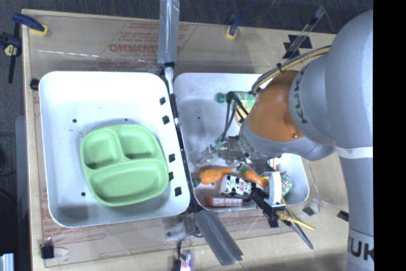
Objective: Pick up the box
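**Camera view: arm low over the right bin, box at its near edge**

Camera view gives me the grey arm [346,117] reaching in from the right, its orange band [273,114] hanging over the right bin [196,95]. Beneath lies the tabletop [95,54], carrying both white bins side by side. In the left bin [57,98] I see a green divided tray [125,163] lying flat. The claw [236,148] sits down among the clutter in the right bin; I cannot tell how it stands. Just below it, toward the near wall, lies the box [237,186], white with dark print, touching an orange object [216,173]. A red-and-white tube [225,202] lies along the near wall.
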Available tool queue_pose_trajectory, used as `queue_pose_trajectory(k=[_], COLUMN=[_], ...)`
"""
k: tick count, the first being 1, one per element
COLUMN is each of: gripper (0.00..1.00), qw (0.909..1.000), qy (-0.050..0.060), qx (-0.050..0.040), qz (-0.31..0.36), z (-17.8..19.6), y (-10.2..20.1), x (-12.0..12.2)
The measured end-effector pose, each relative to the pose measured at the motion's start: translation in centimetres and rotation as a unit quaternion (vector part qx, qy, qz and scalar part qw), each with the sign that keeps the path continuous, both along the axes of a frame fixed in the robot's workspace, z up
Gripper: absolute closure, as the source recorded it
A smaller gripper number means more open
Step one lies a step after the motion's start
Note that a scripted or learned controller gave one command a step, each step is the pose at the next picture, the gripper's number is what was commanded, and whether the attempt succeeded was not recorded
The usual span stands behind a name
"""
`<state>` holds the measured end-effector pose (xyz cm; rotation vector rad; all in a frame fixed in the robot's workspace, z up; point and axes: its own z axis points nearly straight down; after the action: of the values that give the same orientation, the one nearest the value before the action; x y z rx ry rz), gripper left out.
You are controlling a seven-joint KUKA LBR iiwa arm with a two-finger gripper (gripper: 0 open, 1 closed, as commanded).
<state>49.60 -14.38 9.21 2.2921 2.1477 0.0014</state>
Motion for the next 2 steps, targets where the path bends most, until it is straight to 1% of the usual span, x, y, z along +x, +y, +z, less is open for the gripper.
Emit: queue_pose_trajectory(k=[1,2], gripper=[0.0,0.0], qw=[0.9812,0.9979], qy=[0.0,0.001], qx=[0.0005,-0.0011], qz=[0.193,0.064], z=[-0.1,0.0], y=[-0.3,2.1], x=[-1.8,3.3])
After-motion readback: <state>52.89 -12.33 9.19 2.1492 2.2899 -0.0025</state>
